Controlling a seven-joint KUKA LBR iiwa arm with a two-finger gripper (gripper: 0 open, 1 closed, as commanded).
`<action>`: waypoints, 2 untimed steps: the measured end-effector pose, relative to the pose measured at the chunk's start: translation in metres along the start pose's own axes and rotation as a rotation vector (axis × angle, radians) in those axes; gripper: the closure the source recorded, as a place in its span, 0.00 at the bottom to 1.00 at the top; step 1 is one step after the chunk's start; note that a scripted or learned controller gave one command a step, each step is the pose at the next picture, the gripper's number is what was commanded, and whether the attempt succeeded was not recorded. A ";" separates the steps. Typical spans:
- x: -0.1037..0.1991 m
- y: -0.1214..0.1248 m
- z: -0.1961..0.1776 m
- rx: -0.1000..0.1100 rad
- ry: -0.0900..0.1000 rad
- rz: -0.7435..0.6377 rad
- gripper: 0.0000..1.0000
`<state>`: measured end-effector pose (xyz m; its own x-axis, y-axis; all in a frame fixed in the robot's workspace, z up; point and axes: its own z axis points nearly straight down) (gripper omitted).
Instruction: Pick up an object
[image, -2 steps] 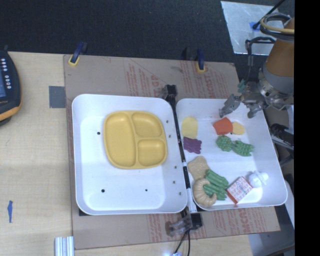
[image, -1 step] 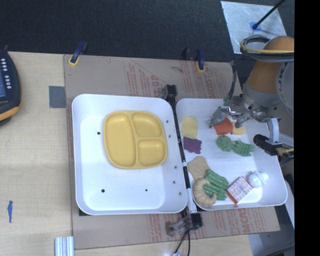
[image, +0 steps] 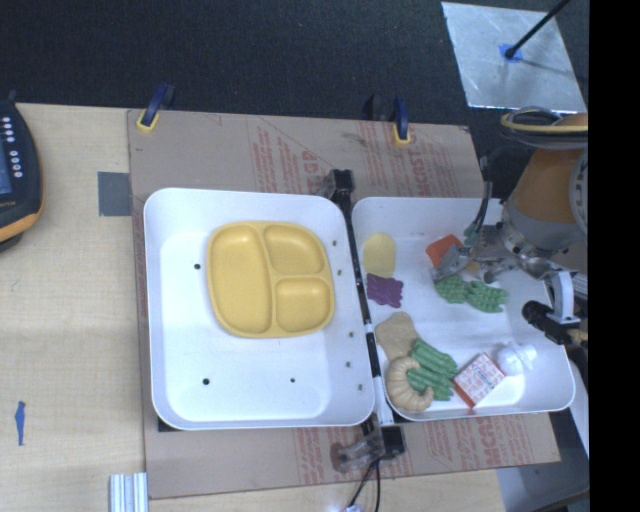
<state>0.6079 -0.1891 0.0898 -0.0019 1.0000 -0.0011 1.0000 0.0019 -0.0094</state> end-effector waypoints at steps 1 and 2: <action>0.059 0.044 -0.003 -0.010 0.002 -0.009 0.00; 0.032 0.049 -0.003 -0.010 0.000 0.000 0.00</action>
<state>0.6569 -0.1568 0.0927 -0.0021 1.0000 -0.0016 1.0000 0.0021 0.0004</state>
